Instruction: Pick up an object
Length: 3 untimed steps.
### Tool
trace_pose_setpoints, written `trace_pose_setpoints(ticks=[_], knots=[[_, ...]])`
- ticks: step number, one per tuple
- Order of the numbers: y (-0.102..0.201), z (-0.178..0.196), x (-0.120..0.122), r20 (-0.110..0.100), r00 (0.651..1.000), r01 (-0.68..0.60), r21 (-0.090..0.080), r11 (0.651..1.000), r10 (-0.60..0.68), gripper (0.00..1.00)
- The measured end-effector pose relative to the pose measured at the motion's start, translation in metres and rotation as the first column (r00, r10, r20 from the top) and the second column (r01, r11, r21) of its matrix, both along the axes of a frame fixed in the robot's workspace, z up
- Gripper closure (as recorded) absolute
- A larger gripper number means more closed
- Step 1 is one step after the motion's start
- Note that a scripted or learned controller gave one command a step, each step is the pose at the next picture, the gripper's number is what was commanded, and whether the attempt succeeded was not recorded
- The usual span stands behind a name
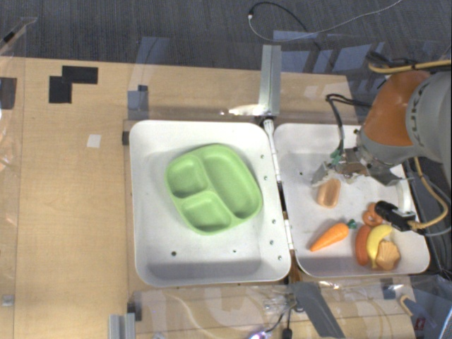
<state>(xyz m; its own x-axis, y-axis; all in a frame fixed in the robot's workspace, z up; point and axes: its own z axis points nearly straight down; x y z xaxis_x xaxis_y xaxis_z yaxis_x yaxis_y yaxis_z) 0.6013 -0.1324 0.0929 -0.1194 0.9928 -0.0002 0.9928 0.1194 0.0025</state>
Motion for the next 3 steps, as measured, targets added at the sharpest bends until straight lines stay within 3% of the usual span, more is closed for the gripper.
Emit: trace_pose_setpoints(ticks=[1,2,3], knots=[[0.0,0.0,0.0,-0.001,1.0,0.0,0.0,1.0,0.0,0.0],[0.003,-0.003,-0.047,0.015,0.991,-0.136,-0.005,0.991,0.136,0.0],[-0.069,-0.005,0.007,0.008,0.998,0.063,-0.003,0.998,-0.063,0.0]])
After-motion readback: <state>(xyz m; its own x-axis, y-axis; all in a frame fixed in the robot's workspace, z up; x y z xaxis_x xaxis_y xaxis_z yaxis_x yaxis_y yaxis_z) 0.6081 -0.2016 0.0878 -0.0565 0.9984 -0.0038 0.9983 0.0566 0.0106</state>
